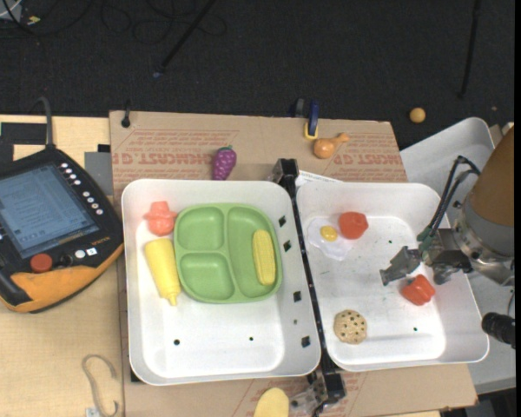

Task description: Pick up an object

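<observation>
Camera view: gripper (414,266) low in right bin (378,347), whether open or closed cannot be told; red object (418,290) just beside it. Further out: cookie (351,326), fried egg (332,238), red tomato (353,224).

The gripper (414,268) sits at the frame's right, over the right bin (378,350). A red object (418,290) lies just below it. A cookie (351,326) rests lower left.
</observation>
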`<state>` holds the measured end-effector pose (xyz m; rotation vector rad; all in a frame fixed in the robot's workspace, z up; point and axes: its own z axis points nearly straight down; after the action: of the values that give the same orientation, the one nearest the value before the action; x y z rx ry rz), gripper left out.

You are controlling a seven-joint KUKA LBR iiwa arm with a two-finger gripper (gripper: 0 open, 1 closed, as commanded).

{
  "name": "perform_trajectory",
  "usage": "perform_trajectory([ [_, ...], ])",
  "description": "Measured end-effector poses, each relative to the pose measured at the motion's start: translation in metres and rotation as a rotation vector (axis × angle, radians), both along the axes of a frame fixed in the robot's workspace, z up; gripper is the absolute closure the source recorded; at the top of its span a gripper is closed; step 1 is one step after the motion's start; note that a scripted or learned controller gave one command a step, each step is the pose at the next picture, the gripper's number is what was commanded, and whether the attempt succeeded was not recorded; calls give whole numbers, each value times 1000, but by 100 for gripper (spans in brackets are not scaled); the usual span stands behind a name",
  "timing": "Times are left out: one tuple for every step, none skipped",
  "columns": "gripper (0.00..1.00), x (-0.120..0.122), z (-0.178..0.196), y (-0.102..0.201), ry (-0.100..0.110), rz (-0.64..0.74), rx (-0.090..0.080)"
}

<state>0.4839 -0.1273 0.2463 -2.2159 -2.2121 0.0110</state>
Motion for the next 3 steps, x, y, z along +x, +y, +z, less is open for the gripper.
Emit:
perform_trajectory([
  [0, 2, 5, 0, -11, 2, -2],
  [0, 7, -40, -1, -5, 3, 0],
  [0, 15, -90, 3, -5, 3, 0],
])
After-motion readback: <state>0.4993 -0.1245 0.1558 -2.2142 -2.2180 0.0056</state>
